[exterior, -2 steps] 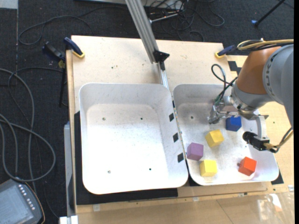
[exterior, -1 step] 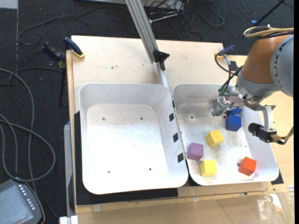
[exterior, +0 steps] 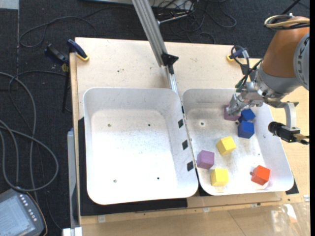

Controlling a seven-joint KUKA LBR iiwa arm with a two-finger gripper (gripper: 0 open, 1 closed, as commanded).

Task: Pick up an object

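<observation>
The claw reaches into the far end of the right bin, its tip down over a purple block; whether its fingers are apart or closed on the block cannot be told. Two blue cubes sit just beside it. Nearer the camera lie two yellow cubes, a second purple cube and an orange cube, while the left bin adjoins.
</observation>
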